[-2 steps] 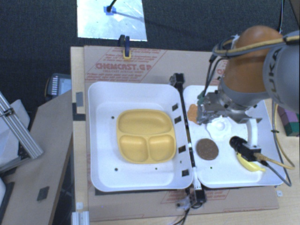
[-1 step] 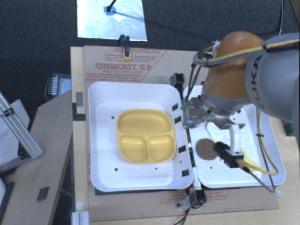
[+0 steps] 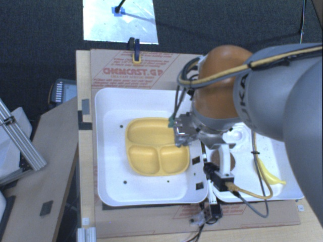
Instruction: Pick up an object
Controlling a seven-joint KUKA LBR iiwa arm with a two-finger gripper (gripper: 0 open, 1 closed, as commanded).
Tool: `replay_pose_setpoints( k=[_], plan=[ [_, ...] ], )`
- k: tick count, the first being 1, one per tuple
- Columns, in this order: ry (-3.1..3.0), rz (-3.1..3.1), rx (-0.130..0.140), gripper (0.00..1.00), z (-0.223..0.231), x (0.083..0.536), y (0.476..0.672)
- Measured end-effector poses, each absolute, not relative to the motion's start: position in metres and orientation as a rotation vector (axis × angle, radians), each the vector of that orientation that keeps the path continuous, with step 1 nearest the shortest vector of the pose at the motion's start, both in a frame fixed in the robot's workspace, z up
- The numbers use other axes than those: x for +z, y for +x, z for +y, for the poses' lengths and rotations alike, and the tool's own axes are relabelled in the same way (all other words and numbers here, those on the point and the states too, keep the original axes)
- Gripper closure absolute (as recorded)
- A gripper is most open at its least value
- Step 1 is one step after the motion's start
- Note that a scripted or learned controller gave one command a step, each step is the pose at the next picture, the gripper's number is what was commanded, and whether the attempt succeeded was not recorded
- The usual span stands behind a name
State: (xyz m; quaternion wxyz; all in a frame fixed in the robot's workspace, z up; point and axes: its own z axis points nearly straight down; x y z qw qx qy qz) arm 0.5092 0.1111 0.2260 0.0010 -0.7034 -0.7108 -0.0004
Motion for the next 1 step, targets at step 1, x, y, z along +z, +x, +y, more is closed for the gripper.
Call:
replay_pose_setpoints(
  k=[1],
  plan=[
    [-2.216, -2.228, -0.003, 1.00, 0.1096, 0.2331, 0.5101]
  ],
)
